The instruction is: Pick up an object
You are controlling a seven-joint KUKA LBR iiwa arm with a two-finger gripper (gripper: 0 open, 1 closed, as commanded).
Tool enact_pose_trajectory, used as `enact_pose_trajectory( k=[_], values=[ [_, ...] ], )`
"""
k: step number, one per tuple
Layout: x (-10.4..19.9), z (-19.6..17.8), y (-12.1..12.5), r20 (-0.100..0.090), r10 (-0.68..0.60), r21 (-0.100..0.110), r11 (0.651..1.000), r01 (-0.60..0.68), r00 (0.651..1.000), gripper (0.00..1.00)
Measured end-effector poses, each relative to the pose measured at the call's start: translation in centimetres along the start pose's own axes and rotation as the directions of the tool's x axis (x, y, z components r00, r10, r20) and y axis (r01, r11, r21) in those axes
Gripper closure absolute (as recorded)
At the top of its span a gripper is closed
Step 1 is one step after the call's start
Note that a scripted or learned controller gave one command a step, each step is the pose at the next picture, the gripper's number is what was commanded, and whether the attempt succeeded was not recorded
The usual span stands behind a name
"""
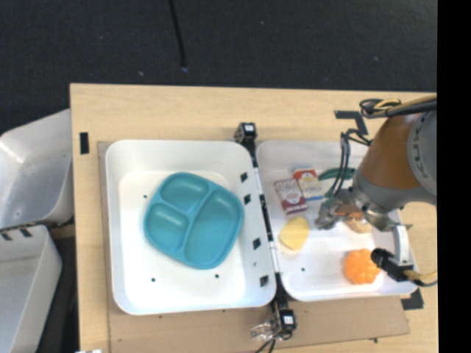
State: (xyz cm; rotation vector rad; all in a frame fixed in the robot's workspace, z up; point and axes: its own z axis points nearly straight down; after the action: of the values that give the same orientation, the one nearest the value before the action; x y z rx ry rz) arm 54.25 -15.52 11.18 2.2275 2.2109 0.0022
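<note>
In the right bin [324,285] lie a pale yellow piece [295,234], an orange fruit-like object [360,266], a dark red carton [290,194] and a small red and white packet [307,180]. My gripper [331,217] hangs low over the middle of that bin, just right of the yellow piece and below the packet. A tan object [358,222] shows partly beside the wrist. The arm's grey and orange body covers the bin's right part.
The left bin [125,271] holds a blue divided plate [193,220]. A black clip divider [260,219] runs between the two bins. Cables [368,112] loop over the bench at the back right. Bare bin floor lies in front of the yellow piece.
</note>
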Motion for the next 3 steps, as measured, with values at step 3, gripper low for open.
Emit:
enact_pose_trajectory(
  k=[3],
  values=[
    [4.0,-9.4,2.9,-0.002,-0.014,0.001,1.000,0.014,1.000,1.00]
  ],
)
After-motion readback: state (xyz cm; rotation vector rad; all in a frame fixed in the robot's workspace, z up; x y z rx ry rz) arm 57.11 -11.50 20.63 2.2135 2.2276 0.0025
